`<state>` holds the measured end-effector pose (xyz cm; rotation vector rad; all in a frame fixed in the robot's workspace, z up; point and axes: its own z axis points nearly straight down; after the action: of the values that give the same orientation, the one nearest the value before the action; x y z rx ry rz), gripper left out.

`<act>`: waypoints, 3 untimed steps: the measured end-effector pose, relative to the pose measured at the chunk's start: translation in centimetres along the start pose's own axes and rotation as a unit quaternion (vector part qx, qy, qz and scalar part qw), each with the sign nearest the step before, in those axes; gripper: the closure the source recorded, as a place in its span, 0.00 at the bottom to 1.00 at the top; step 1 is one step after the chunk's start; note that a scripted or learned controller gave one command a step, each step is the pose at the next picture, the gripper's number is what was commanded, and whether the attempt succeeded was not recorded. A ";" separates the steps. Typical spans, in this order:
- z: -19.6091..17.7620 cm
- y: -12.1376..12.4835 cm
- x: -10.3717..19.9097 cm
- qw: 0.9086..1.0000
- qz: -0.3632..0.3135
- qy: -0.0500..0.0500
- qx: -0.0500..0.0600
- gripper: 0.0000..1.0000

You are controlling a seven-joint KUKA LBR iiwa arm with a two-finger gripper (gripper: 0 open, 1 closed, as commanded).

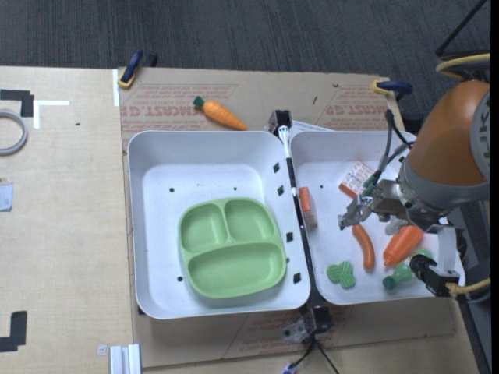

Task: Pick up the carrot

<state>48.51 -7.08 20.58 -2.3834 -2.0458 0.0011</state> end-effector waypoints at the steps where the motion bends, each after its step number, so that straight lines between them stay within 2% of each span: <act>1: 1.4 0.6 8.8 0.999 0.038 0.000 0.000 0.00; 2: 1.4 11.0 9.6 0.998 -0.059 -0.001 0.000 0.00; 3: -4.4 2.9 7.6 1.000 -0.012 -0.001 0.000 0.00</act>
<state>52.53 0.02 24.97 -2.3594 -2.0739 0.0031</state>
